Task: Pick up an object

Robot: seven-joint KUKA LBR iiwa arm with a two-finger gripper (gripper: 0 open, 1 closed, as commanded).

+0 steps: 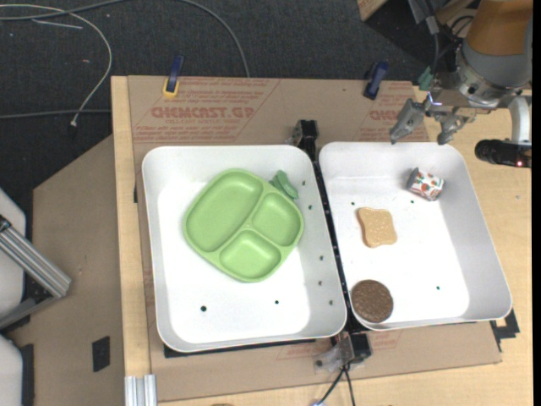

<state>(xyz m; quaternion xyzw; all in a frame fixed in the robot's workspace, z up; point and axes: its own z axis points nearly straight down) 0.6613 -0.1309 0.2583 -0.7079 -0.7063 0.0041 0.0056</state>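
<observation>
My gripper hangs open above the far rim of the right bin, its two fingers spread with nothing between them. In that bin, a small colourful block lies below the gripper near the back. A tan slice of toast rests near the middle left, and a brown round patty sits at the front left corner. The left bin holds a green divided plate with a small green piece at its upper right edge.
Both bins sit on a cardboard sheet held by blue clamps at the back. A black clip sits between the bins at the far side. Cables run over the dark floor behind.
</observation>
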